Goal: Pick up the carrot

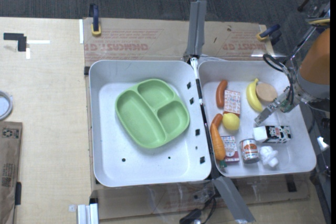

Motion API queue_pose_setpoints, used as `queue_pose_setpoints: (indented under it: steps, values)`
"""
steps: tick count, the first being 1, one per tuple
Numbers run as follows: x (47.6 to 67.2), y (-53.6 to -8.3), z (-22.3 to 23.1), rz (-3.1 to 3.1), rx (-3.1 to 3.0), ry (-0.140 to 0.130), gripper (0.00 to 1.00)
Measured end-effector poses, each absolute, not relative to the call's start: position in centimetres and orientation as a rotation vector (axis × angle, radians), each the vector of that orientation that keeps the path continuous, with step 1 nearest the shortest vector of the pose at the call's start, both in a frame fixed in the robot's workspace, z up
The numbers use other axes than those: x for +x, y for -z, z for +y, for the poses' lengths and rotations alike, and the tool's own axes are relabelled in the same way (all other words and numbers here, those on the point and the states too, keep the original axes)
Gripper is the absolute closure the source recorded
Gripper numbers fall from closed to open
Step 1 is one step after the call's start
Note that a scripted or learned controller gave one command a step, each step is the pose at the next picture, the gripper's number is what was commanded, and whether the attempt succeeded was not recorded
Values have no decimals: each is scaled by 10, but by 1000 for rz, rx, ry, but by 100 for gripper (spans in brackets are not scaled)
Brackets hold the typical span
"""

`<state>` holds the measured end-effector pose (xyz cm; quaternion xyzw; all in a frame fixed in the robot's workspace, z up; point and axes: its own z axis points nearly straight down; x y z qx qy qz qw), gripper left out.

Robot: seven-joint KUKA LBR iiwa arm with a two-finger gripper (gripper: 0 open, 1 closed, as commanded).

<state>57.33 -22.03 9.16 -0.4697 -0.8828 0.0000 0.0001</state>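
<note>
The carrot (217, 137) is a long orange piece lying lengthwise along the left wall of the right bin (310, 157), its tip pointing toward the front. It lies just left of a yellow lemon (231, 121) and a small red carton (229, 147). My gripper (266, 114) hangs low over the middle of the right bin, slanting down to the left from the arm's wrist (307, 81). It is about a hand's width to the right of the carrot, beyond the lemon. Nothing shows in its grasp.
The right bin also holds a red sausage (221, 93), a banana (253, 96), a round tan biscuit (266, 92), a can (250, 150), a black-and-white carton (276, 134) and a white lump (269, 157). A green divided plate (152, 112) lies in the left bin (102, 128).
</note>
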Motion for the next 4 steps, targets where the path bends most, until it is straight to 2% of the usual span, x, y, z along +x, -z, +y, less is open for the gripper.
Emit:
queue_pose_setpoints:
  steps: [1, 2, 3, 4]
  values:
    - [592, -153, -167, -2695, -1620, 1, 0]
    - [520, -108, -109, -2660, -1668, -1, 0]
    - [541, -140, -147, -2561, -1821, -1, 0]
    - [525, -95, -100, -2681, -1651, 3, 0]
